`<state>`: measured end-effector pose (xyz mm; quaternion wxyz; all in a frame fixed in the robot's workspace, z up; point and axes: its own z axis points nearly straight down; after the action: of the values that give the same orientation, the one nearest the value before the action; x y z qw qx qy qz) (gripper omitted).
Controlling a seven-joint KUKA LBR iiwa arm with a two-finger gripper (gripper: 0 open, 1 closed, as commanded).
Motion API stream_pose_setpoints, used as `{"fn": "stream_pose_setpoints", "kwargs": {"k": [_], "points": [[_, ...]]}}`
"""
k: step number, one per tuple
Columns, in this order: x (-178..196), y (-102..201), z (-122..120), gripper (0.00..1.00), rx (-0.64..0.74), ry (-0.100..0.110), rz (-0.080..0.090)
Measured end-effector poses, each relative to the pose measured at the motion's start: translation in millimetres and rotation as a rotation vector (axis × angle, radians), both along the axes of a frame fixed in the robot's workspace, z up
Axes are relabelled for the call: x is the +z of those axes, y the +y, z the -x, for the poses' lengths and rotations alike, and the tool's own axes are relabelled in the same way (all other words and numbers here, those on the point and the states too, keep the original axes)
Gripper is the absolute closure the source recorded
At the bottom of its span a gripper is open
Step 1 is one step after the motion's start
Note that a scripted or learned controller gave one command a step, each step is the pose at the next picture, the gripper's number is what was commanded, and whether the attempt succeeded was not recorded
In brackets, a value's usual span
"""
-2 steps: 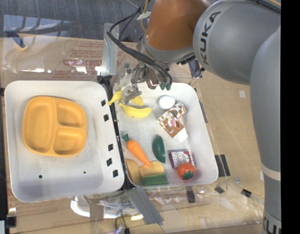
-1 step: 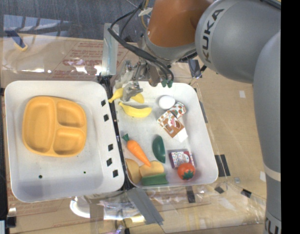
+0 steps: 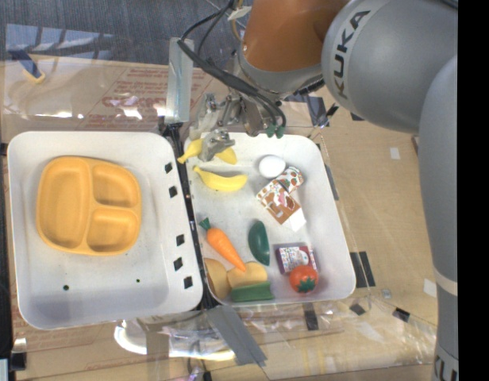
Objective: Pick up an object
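My gripper [image 3: 216,143] hangs over the far left corner of the right bin [image 3: 332,213], under the orange wrist band. Directly beneath and beside it lie yellow banana pieces [image 3: 226,156], and a whole yellow banana [image 3: 221,181] lies just in front of them. Nothing visibly hangs from the gripper. To the right sit a white egg [image 3: 271,165] and a brown and white carton [image 3: 282,198]. Nearer the front are an orange carrot [image 3: 223,246], a dark green vegetable [image 3: 259,242] and a red tomato [image 3: 303,279].
The left bin [image 3: 38,292] holds a yellow divided plate [image 3: 88,205]. A small packet [image 3: 294,255], a yellow and green block [image 3: 249,282] and a tan piece [image 3: 216,276] crowd the right bin's front. A grey upright plate [image 3: 179,78] stands behind the divider.
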<state>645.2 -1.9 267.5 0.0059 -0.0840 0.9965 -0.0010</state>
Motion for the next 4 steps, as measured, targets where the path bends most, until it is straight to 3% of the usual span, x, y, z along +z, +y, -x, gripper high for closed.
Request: {"fn": "stream_pose_setpoints", "kwargs": {"k": [3,4], "points": [[33.6,1.1,-3.6,1.00,0.005,-0.017,0.001],[19.4,-16.9,30.2,1.00,0.160,0.013,0.000]]}}
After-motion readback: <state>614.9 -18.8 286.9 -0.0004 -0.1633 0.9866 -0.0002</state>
